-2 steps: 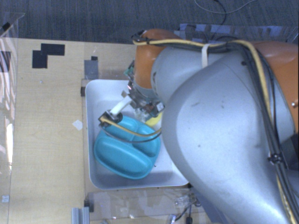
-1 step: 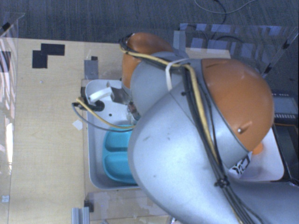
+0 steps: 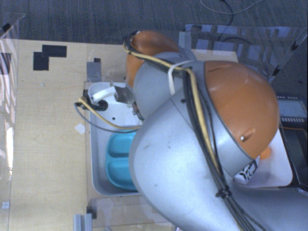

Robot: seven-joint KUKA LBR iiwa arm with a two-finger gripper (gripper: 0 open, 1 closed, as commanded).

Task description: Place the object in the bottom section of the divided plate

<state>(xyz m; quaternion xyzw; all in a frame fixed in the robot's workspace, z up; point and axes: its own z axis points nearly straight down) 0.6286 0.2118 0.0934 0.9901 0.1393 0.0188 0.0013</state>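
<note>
A blue divided plate lies in the left white bin, near its front; two of its sections show and the rest is hidden under my arm. My arm covers most of both bins. The wrist end reaches over the far part of the left bin, and the gripper there is mostly hidden by the arm's body. An orange object peeks out from under the arm in the right bin, beside a white and black patterned thing.
The right white bin shows just a strip of its floor at the right. The wooden bench stretches to the left of the bins, with black marker shapes at its far left.
</note>
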